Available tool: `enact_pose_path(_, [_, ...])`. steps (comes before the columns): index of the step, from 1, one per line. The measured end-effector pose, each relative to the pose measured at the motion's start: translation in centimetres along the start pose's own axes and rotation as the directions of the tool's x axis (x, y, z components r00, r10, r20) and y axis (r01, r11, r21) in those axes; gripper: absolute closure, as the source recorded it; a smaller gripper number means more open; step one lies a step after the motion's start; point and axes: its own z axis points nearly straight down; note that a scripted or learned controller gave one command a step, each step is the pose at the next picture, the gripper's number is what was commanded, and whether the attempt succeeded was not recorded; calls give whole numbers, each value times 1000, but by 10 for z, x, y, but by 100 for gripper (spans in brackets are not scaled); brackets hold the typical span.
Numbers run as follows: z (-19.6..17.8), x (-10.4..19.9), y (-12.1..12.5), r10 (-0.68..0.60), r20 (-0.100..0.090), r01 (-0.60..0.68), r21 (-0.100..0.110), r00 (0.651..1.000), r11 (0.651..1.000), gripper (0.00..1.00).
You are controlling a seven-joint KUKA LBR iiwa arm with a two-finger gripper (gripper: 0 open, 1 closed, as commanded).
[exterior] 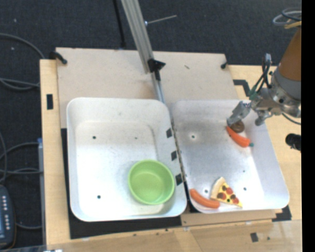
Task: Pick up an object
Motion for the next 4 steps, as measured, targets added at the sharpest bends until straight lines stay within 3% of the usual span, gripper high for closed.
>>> enact_pose_path(1, [0,0,0,0,0,0,0,1000,1000,0])
enact_pose_path(4, [166,3,4,5,3,-5,4,1000,1000,0])
